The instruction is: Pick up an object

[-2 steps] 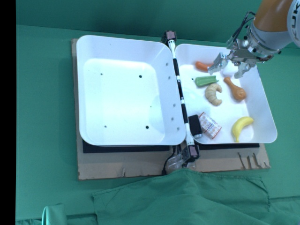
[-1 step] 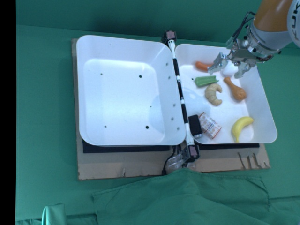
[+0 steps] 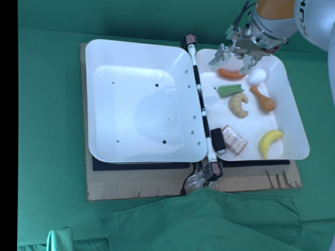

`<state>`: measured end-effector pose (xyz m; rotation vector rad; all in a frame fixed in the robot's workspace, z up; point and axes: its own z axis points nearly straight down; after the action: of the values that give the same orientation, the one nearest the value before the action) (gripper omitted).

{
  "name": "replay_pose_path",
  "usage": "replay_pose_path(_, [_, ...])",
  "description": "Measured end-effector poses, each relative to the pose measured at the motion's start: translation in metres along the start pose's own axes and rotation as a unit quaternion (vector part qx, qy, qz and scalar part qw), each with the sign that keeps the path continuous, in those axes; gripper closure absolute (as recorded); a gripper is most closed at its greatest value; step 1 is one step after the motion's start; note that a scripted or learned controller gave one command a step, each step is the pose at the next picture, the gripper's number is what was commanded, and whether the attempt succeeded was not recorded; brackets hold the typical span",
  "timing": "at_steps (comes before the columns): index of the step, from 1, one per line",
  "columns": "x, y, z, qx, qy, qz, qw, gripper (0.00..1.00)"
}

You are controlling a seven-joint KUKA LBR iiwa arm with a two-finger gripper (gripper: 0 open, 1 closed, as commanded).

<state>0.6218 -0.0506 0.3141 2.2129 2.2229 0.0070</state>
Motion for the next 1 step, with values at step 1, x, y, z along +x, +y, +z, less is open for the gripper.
replay_pose_path(1, [-0.0554,-0.0308,0.1193,0.01,-0.001,0.007,0.9999,0.0])
